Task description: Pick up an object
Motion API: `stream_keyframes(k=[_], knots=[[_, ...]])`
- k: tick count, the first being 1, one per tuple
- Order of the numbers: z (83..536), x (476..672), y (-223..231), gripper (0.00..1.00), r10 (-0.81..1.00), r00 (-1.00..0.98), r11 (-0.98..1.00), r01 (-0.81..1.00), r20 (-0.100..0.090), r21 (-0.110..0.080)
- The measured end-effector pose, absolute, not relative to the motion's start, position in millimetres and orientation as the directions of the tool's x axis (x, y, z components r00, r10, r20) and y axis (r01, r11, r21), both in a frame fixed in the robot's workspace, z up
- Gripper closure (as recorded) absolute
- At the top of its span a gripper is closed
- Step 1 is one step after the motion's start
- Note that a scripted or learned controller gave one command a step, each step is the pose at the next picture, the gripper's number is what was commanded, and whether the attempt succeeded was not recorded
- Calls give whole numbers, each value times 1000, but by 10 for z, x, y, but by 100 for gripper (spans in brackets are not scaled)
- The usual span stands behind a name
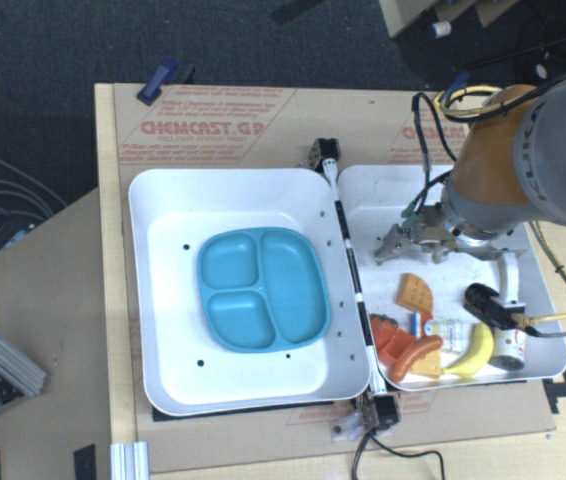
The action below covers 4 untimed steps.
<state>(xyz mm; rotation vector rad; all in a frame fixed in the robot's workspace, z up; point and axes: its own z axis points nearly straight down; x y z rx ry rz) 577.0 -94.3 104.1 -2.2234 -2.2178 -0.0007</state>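
Here the gripper (410,240) hangs with fingers splayed and holding nothing over the right bin (383,190). A curved banana (473,353) lies at five o'clock. A smooth blue three-part plate (262,288) sits at nine o'clock

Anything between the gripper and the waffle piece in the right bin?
Nothing visible. The gripper sits over bare floor in the right bin, and the waffle piece lies just below it in the view with only white floor between. The banana and other items lie beyond it.
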Motion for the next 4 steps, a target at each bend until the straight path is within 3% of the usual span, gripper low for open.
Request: stream_keyframes(k=[1, 2, 3, 4], knots=[[847, 6303, -1060, 0, 1000, -1, 1, 1000, 0, 0], [841, 5460, -1001, 0, 1000, 1, -1, 1000, 1, -3], [941, 5465, -997, 100, 1000, 1, -1, 1000, 1, -1], [1845, 5103, -170, 100, 1000, -1, 1, 1000, 1, -1]])
